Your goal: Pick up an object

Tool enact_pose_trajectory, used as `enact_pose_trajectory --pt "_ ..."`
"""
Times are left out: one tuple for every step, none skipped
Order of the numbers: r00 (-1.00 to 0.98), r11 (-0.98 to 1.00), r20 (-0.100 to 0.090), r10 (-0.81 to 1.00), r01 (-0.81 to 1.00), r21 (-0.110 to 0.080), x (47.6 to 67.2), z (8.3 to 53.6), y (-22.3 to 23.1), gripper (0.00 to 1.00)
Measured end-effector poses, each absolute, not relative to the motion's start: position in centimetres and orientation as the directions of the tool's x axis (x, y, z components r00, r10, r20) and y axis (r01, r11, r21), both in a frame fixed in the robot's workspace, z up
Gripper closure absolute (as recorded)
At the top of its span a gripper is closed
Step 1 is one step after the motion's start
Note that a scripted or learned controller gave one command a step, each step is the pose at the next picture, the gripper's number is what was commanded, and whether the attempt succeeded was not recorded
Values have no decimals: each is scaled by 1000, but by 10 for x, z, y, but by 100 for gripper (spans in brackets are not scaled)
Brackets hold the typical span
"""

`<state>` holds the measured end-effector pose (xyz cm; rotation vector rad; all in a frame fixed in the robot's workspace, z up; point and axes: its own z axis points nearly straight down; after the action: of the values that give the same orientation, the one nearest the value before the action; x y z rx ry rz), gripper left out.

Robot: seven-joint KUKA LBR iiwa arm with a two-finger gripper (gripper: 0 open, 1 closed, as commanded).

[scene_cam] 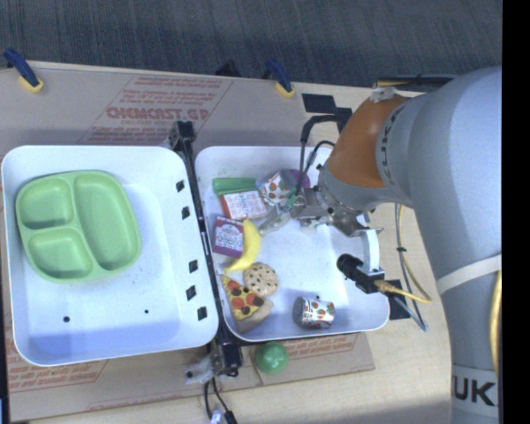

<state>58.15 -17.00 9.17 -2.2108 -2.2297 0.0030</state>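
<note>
- The nearest candidate is the small crinkled foil snack packet with a colourful print (276,186), lying near the far edge of the right-hand shallow white bin (358,325), just beside the flat green rectangular block (235,185) and the pink-and-white printed card box (243,205).
- It looks light, soft and slippery, likely to crumple or slide; a pinch across its middle seems safest.
- Stiffer choices lie closer to the bin's left wall: the yellow plastic banana (246,245), round toy cookie (261,279) and toy pizza slice (244,303).
- The small printed tin can (314,311) on its side near the front edge may roll.
- The two-finger gripper (307,208) sits low beside the packet, the grey arm with its orange band (360,145) bent steeply down from the right.
- Whether it is spread or closed, I cannot tell.
</note>
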Motion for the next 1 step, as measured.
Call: enact_pose_trajectory --pt "-12 12 -1 1000 1000 -3 582 102 -170 100"
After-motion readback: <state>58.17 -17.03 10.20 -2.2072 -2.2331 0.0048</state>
